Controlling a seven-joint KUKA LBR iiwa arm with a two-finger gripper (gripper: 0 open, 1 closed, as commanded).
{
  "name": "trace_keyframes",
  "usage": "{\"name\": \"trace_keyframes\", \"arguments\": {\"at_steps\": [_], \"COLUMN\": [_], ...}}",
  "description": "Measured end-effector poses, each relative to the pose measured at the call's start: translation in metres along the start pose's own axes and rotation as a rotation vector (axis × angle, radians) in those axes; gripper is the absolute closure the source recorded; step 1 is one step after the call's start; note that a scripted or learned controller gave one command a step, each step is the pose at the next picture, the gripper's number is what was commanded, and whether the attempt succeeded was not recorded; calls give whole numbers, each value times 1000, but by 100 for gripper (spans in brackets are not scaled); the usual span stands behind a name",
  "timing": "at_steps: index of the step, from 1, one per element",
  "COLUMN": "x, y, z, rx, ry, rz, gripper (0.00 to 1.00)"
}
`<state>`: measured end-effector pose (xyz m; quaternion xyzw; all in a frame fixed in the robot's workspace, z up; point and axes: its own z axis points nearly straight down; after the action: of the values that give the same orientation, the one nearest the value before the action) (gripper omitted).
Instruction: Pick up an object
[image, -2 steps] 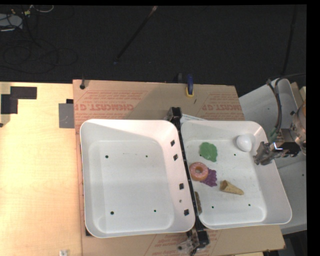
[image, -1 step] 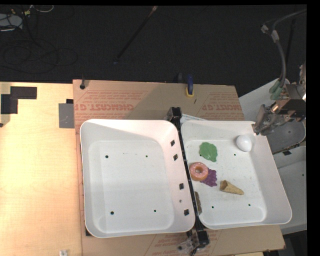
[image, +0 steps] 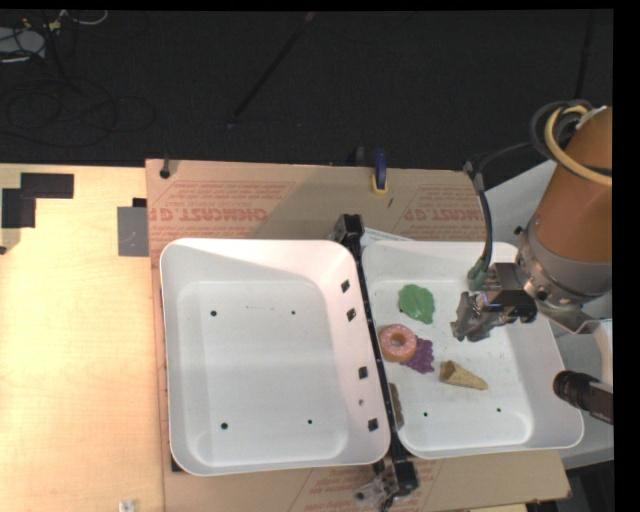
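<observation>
Hovering over the right bin (image: 545, 425), the gripper (image: 468, 330) hangs just above the cone (image: 463, 376). Pincer state: cannot tell. Best to drop straight, centred over it.

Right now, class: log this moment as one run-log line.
pincer: above right bin, nothing seen held | green piece, pink donut, purple piece, cone: lying in bin

The robot arm (image: 575, 235) is big and round, with an orange band on top and grey below. A dark cable (image: 487, 225) runs down beside it. Its claw (image: 472, 328) is small, dark and metal.
</observation>
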<state>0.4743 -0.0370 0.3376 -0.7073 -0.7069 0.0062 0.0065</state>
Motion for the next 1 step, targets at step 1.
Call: {"name": "trace_keyframes", "arguments": {"at_steps": [1], "x": [35], "y": [22], "z": [-80], "rx": [-24], "ry": [0], "rz": [-4], "gripper": [100]}}
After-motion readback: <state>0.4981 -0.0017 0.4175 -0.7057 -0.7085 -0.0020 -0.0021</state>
